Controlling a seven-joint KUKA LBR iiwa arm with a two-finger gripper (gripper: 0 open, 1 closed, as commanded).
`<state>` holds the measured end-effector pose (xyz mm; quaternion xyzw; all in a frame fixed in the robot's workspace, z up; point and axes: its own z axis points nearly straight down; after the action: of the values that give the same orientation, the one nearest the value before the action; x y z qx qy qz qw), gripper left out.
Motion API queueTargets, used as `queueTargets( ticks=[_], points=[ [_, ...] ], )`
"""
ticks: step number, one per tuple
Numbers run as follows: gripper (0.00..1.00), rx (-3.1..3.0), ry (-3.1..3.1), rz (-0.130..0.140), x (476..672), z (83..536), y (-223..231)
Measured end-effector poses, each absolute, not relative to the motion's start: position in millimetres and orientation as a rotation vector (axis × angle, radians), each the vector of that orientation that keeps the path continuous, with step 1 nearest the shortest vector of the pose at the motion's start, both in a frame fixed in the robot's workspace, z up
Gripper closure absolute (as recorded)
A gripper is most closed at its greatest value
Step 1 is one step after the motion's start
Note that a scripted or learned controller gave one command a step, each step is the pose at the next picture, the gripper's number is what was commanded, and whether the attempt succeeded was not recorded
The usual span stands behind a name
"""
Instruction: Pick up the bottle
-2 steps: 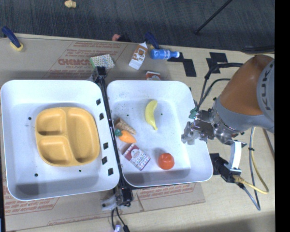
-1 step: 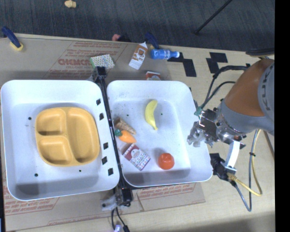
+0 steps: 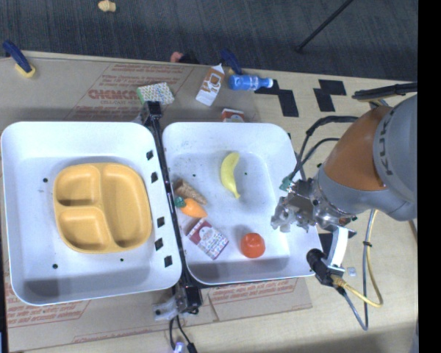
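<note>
One blue bottle point(image 3: 248, 82) lies on the bench point(image 3: 331, 116) behind the right bin point(image 3: 279, 134); end effector point(image 3: 292, 213) over that bin's right edge, finger state indeterminate.

The brown cardboard sheet point(image 3: 95, 94) under the bins carries red print; at the far left a large word starts "CHEM", the rest blurred. Print on the small packets is too small to read.

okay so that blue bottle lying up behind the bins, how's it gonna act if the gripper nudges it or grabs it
The blue bottle lies on its side on the cardboard behind the right bin, so a nudge would probably roll it. It looks small and plastic, likely light. Its rounded body may slip between the fingers unless gripped squarely across.
</note>
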<state>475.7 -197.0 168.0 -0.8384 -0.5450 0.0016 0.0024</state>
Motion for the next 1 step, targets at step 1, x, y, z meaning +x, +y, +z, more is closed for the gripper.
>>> queueTargets(
  ticks=[1],
  points=[
    [1.00, -2.768, -1.479, 0.004, 476.4, 213.9, -172.6]
  ],
)
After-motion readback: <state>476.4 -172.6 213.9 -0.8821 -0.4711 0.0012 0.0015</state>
